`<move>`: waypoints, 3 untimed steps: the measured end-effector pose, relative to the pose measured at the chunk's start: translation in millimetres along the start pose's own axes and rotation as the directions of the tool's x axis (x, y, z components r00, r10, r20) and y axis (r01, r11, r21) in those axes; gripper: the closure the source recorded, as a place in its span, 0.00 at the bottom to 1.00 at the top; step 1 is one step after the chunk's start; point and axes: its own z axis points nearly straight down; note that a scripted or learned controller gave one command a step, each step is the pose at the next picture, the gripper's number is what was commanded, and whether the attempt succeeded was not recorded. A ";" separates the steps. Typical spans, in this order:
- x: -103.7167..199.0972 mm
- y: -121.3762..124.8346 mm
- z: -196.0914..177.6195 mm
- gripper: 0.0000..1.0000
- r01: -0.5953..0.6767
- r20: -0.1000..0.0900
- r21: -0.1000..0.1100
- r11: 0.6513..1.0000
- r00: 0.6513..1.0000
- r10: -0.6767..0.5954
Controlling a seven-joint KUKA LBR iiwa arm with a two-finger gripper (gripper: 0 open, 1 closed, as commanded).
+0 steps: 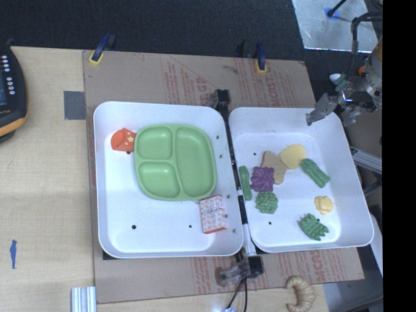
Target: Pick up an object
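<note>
The right bin [338,238] holds several small toy foods: a yellow lemon-like piece [293,155], a green pickle [314,172], a tan flat piece [273,166], a purple grape cluster [262,178], a green broccoli [266,202], a thin green pod [244,182], a pale yellow piece [324,205] and a green spiky piece [312,227]. My gripper [323,111] hangs over the bin's far right corner, above and right of the lemon piece, touching none of the toys.
The left bin [110,233] carries a green divided plate [175,161], a red toy [123,140] at its left and a small printed carton [212,214] near its front right. A tan curled object [300,293] lies on the cardboard in front. Clamps [260,58] hold the cardboard's far edge.
</note>
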 end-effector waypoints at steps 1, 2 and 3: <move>6.8 25.8 37.7 0.00 -0.003 0.001 0.010 1.000 1.000 0.003; -46.9 47.4 68.8 0.00 -0.009 0.003 0.010 1.000 1.000 0.009; -42.4 -25.7 172.6 0.00 -0.007 -0.005 0.026 1.000 1.000 0.007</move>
